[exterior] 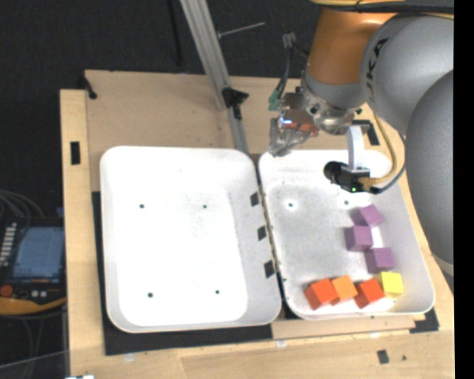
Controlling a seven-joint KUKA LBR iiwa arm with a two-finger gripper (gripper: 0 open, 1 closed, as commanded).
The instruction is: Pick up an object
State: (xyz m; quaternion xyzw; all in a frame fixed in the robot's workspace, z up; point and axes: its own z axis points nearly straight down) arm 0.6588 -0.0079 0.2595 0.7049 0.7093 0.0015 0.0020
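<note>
From the camera view above the tabletop [142,109], we are reaching in from the right with our grey arm [415,61], its orange band [344,42] sitting above the wrist. Our end effector [283,144] is hanging over the far left corner of the right bin [300,235], close to the divide between the two bins. We cannot tell how it is set, as it is small and blurred here, and we are seeing nothing in it.

The blocks are lying well apart from it, along the right bin's near and right sides. Three purple blocks [365,235] are running down the right side, and at the near edge two red-orange blocks [322,293], an orange block [344,288] and a yellow block [392,283] are sitting in a row. The left bin [178,235] is lying beside it.
</note>
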